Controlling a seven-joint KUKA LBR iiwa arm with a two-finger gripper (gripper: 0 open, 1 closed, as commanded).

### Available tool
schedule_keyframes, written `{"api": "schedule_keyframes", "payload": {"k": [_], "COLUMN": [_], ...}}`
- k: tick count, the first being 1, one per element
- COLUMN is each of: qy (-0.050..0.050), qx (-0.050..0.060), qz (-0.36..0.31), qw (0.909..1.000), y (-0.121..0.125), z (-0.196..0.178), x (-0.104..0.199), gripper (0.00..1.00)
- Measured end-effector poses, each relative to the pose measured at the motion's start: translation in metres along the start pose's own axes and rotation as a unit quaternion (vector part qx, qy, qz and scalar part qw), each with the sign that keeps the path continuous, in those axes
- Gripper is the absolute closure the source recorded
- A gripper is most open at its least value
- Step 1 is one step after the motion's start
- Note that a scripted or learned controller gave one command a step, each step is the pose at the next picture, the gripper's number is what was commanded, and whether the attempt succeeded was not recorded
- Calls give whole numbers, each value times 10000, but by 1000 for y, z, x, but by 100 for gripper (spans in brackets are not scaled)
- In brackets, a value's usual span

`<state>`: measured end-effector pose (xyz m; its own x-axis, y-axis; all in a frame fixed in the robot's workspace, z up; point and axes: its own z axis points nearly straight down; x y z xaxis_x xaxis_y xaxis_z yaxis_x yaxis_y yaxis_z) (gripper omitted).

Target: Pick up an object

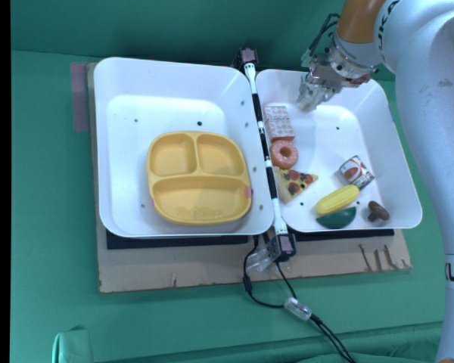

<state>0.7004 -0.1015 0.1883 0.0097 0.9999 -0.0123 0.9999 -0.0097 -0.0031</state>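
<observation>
Camera view, from above and at a slant: the table [53, 165] is lying under green cloth, carrying two shallow white bins side by side on a brown board [212, 267].

Left bin [117, 89]: a yellow divided plate [199, 178] is sitting toward its near right corner, three compartments showing.

Right bin [386, 150]: the toy food is gathering along its left wall and near edge. A pale waffle piece [276, 116] is lying against the left wall, about halfway along it. Just nearer, a pink-frosted doughnut [284, 154] is resting beside that wall. Nearer again, a pizza slice [295, 181] is lying flat, close to the bin's near left corner. A small red-and-white can [356, 172] is lying tilted toward the right side. A yellow corn cob [337, 200] is lying along the near edge, touching a dark green wedge [336, 218] just beneath it. A brown mushroom-like piece [377, 212] is sitting in the near right corner.

Grey arm [431, 66] is reaching in from the right, orange band [363, 6] above the wrist. The gripper [309, 100] is hanging over the far left part of the right bin, well apart from the food; how wide it is parted I cannot tell, and nothing is showing in its grasp.

A black cable [276, 293] is trailing off the board's near edge.
</observation>
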Motion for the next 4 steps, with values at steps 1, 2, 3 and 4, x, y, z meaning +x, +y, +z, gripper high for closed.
{"api": "schedule_keyframes", "payload": {"k": [1,2,3,4], "qy": [0,-1,3,6], "qx": [0,0,1,1], "qz": [1,0,-8,-12], "qw": [10000,10000,10000,10000], "y": [0,0,0,0], "z": [0,0,0,0], "x": [0,0,0,-1], "gripper": [0,0,0,0]}}
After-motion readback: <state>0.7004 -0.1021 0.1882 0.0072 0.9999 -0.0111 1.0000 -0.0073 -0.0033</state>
